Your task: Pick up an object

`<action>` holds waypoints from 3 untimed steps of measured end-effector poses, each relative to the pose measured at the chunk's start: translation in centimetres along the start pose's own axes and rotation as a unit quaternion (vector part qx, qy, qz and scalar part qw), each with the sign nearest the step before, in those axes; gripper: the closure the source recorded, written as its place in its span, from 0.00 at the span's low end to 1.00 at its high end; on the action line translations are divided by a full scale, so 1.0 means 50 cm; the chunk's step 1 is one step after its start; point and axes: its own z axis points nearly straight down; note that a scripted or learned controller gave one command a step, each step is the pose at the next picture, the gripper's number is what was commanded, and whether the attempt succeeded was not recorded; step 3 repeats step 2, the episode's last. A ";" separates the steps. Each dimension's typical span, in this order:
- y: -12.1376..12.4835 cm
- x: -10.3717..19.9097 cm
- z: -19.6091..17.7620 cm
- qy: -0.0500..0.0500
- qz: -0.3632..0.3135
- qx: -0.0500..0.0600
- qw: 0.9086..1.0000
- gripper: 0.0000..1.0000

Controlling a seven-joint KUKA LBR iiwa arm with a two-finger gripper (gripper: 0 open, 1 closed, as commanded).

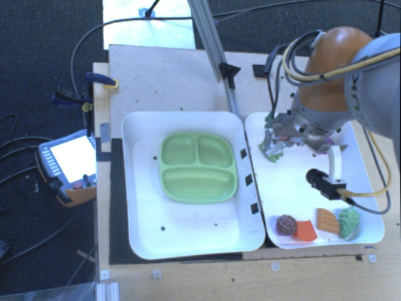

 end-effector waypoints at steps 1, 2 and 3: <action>0.010 0.104 -0.014 0.000 -0.001 -0.001 1.000 1.00; -0.004 0.196 -0.016 0.000 0.000 -0.001 1.000 1.00; -0.004 0.196 -0.016 0.000 0.000 -0.001 1.000 1.00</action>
